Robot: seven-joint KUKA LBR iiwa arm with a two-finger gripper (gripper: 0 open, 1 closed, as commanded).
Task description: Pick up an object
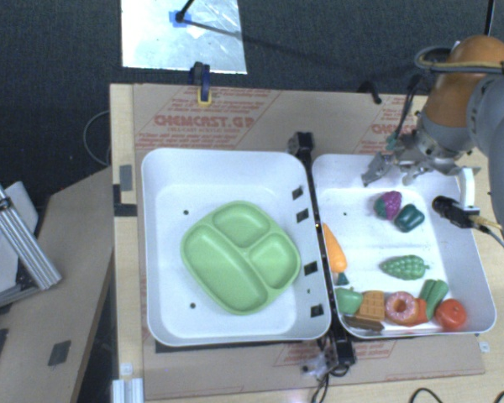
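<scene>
I see my claw spread open with nothing in it, over the far end of the right bin. Just below sit purple grapes and a green pepper. The left bin holds a green divided plate.

Reaches in from the right edge of the camera view, grey arm bent down and leftward, orange band topping the wrist. Ends in the end effector, angled low and to the left, metal fingers splayed apart with nothing between them. Trails a black cable in a loop beside the wrist, plus a dark fitting just below the forearm
</scene>
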